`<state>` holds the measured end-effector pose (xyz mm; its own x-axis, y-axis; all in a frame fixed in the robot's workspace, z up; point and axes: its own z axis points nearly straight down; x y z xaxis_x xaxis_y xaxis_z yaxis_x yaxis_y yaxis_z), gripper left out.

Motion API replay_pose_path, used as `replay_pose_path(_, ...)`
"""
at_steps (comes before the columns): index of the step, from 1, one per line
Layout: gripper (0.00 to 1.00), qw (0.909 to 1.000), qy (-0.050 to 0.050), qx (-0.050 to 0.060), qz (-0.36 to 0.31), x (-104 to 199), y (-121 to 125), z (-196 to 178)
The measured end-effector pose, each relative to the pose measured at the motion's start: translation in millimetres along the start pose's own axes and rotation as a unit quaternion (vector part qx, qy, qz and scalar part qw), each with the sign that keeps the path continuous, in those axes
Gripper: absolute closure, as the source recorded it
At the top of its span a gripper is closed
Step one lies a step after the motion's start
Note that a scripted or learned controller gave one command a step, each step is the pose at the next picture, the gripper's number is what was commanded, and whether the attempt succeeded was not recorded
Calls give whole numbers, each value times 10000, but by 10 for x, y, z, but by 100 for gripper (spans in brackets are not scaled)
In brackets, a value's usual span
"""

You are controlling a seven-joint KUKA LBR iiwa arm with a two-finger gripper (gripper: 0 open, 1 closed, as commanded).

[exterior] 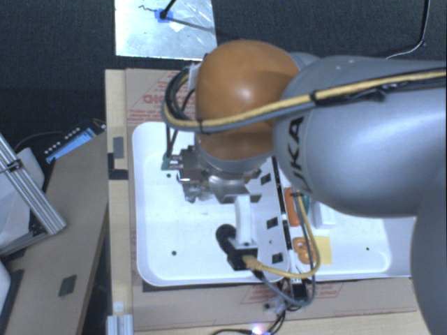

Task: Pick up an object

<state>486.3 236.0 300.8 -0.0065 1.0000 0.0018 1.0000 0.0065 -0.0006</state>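
The claw (187,176) sits low over the left bin (157,257); I cannot tell its state. An orange thing (302,248) lies toward the divider, right of it

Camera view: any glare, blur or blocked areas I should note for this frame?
Camera view: a soft highlight sits on the orange band; the foil sheet at top glares bright; the grey arm looms large and slightly soft, covering much of the right bin; the left bin is evenly lit with faint shadow under the wrist.
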Motion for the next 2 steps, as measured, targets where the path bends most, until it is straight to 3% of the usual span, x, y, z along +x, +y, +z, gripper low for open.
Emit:
replay_pose_path(1, 100, 10000, 20, -74, 8, -115, 245, -1760)
replay_pose_path(2, 100, 10000, 6, -56, 28, -113, 1044, -2380)
